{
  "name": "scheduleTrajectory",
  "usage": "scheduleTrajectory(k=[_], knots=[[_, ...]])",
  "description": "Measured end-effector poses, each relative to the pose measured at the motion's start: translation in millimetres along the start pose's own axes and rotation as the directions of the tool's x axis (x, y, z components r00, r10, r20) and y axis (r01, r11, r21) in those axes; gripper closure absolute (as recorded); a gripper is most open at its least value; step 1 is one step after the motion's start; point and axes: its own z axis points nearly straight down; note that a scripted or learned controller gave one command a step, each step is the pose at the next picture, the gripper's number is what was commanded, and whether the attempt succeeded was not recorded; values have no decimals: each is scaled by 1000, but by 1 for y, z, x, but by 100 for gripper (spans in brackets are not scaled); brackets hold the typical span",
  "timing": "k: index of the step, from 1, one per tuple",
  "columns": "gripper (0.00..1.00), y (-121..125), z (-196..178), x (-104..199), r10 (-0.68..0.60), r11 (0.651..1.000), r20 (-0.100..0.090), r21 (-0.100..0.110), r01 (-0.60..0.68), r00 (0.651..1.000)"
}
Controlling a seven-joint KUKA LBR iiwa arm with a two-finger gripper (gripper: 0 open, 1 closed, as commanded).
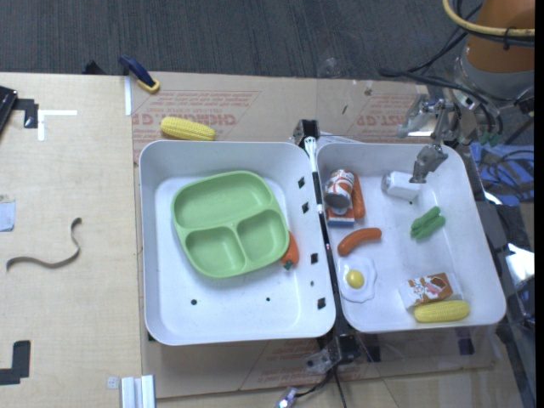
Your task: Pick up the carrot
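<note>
Well, gripper [430, 156] over right bin [476, 228], grip state unclear, carrot [291, 251] apart in left bin [153, 253].

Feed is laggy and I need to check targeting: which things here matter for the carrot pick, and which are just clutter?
For the job:
carrot, in the left bin beside the green plate
claw, over the right bin

Lying about:
sausage
fried egg
can
pea pod
two corn cobs

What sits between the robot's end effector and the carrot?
In the camera view, from the end effector toward the carrot lie the can on its box, then the bins' divider.
</note>
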Motion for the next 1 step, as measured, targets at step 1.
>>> scheduleTrajectory(k=[1], knots=[[0,37,128,37,142,990,-1,0,-142,990]])
